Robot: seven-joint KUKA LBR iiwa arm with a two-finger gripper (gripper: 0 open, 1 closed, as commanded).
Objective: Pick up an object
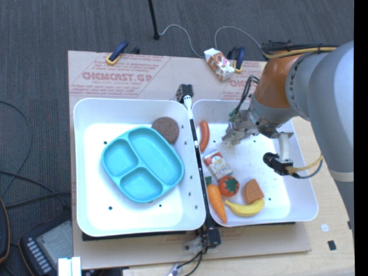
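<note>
My gripper [231, 135] hangs low over the upper middle of the right bin [299, 206], above the bare white floor. An orange sausage [203, 134] lies just to its left by the bin's inner wall. A small red and white carton [218, 165] sits below the gripper. Further toward the front lie a red tomato [229, 186], a carrot [216, 203], a banana [246, 207] and a brown bread slice [252, 190]. I see nothing held at the gripper's tip.
The left bin [86, 211] holds a blue divided plate [142, 163] and a brown round patty [166, 129]. On the board behind the bins rest another small carton [219, 63] and blue clamps [118, 52]. The grey arm [322, 96] covers the right bin's far right side.
</note>
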